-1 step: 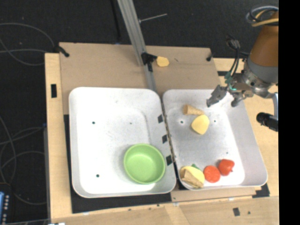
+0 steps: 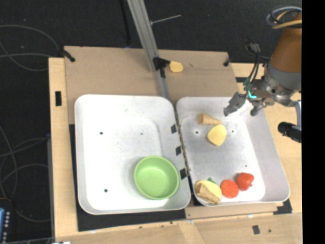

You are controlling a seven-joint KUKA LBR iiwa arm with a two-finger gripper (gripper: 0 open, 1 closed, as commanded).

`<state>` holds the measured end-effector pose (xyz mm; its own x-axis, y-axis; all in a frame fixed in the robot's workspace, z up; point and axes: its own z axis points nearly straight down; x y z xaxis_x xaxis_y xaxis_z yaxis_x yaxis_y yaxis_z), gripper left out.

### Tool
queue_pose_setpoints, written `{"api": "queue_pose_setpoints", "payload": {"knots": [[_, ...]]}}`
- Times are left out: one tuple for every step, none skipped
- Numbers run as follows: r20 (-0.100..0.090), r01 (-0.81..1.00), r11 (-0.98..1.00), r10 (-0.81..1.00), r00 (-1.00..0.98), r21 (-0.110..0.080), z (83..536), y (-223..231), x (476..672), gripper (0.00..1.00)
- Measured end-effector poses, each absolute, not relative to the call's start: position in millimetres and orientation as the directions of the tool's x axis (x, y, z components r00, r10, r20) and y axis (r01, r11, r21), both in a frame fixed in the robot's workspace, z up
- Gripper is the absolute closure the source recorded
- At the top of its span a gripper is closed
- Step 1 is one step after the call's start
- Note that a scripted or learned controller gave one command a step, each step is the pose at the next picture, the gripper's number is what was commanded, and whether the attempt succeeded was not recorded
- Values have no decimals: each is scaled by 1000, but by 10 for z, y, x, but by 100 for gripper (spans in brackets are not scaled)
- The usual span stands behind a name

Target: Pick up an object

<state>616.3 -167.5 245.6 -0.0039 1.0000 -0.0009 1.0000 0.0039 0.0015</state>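
the arm enters from the right side of the view, its orange band uppermost and the grey wrist below it, angled down and to the left over the upper right corner of the right bin (image 2: 264,151). the gripper (image 2: 245,105) hangs at the end of the wrist with its two dark fingers spread apart; one finger (image 2: 232,107) points down-left and the other sits to its right. nothing lies between the fingers, and they touch no object.

just to the left of the gripper and slightly lower, a tan cone-shaped piece (image 2: 208,119) lies on the bin floor. below that, still left of the gripper, rests a pale yellow rounded piece (image 2: 217,135). well below the gripper, along the near wall of the same bin, stand two red tomato-like pieces (image 2: 245,181) and (image 2: 229,188), and beside them a yellow and tan piece (image 2: 208,191) in the near left corner.

far to the lower left of the gripper, in the left bin (image 2: 101,116), sits a green bowl (image 2: 156,177). up and to the left of the gripper, on the bench beyond the bins, lies a small yellow piece (image 2: 176,66) beside a grey metal rail (image 2: 143,27).
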Motion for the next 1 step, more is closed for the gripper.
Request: {"api": "queue_pose_setpoints", "payload": {"knots": [[-2,1000,0,1000,0,-5,1850,-1633,6110,0]]}}
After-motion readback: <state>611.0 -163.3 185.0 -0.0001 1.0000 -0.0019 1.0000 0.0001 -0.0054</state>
